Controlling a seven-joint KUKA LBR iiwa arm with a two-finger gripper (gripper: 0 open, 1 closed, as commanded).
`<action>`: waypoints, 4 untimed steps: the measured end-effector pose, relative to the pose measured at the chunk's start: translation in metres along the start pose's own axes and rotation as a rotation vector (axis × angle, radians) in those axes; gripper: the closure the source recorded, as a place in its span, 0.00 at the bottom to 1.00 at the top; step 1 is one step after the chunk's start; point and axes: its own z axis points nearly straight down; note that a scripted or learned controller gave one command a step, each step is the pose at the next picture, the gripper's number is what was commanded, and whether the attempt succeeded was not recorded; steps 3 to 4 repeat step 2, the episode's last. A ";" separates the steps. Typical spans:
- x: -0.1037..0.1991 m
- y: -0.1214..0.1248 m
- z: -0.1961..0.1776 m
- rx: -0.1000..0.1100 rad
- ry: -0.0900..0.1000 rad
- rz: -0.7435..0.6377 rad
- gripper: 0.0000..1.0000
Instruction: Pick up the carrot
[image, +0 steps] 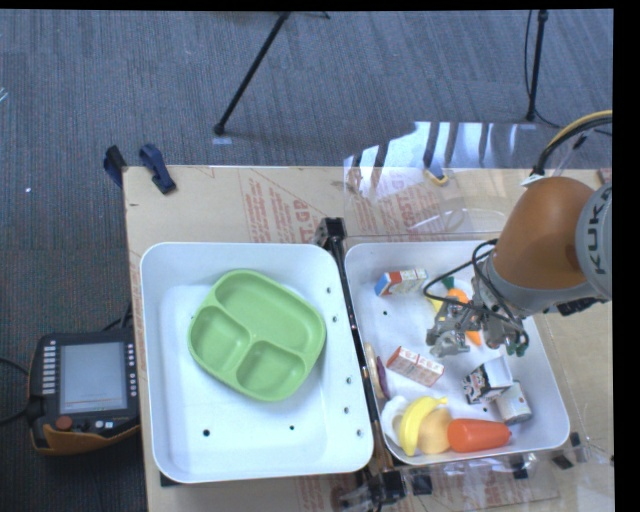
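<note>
Carrot down at the near edge of the right bin, lying flat, well apart from the claw and nearer the camera than it. Untouched, nothing gripping it. Just beside it, on the side away from the arm, a pale round fruit and a banana, the fruit touching the carrot's end.

Now up to the claw: hanging low over the middle of the right bin, pointing away from the arm. Open or closed? Cannot tell from this angle, too much dark metal and cable in a tangle. No object seen held in it. A small orange scrap right against its arm-side edge, too small to identify.

Between claw and carrot, a black-and-white carton and a grey one. Near the claw toward the divider, a brown carton. Beyond the claw, toward the far wall, a blue-and-white carton.

Farther out, across the divider, the left bin with a green divided plate.
</note>
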 end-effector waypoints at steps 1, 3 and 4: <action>-0.011 0.079 -0.086 -0.002 0.010 0.175 1.00; 0.004 0.029 -0.095 0.004 0.018 0.413 1.00; 0.004 0.029 -0.095 0.004 0.018 0.413 1.00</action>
